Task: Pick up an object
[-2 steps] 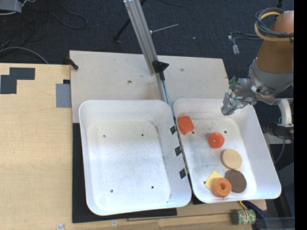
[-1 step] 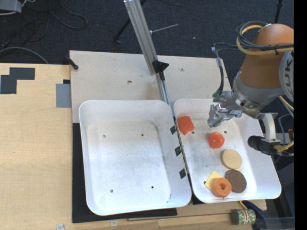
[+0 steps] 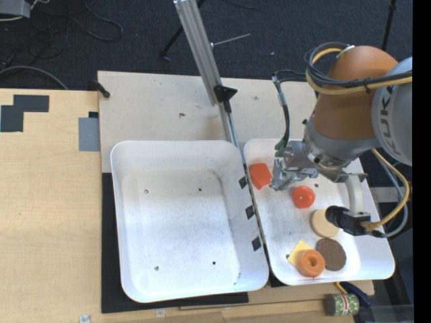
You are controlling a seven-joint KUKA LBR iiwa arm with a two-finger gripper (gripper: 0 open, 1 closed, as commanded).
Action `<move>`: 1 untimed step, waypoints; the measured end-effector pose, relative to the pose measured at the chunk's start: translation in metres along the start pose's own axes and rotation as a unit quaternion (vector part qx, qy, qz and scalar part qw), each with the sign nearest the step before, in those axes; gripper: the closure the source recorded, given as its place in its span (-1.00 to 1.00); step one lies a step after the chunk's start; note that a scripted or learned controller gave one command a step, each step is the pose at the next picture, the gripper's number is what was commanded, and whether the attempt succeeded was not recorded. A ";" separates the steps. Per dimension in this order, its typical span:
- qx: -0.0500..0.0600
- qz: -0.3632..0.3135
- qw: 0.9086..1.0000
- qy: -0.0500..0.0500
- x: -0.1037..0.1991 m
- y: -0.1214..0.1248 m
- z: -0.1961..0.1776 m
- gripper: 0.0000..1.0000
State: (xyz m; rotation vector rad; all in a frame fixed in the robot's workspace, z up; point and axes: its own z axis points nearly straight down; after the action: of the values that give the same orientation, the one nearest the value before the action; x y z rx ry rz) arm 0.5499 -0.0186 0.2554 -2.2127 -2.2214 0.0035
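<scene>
Gripper (image 3: 281, 177) hangs low in the right bin (image 3: 377, 264), w/ an orange block (image 3: 260, 175) just left of it. Can't tell its state. Block looks light, stiff, prob. smooth; take it across flat sides.

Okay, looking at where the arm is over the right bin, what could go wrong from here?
1. The gripper sits between the orange block and the small red-orange piece, so it may nudge one aside rather than catch it.
2. The orange block lies close to the right bin's left wall, which could crowd the gripper on that side.
3. The tan disc, brown disc and orange ring lie clustered, likely awkward to single out.
</scene>
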 end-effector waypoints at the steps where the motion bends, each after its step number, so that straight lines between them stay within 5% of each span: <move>1: 0.001 0.000 1.000 0.000 0.058 -0.020 0.014 1.00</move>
State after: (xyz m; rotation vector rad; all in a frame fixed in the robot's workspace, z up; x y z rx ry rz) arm 0.5295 0.0395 0.2413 -2.2117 -2.2215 0.0059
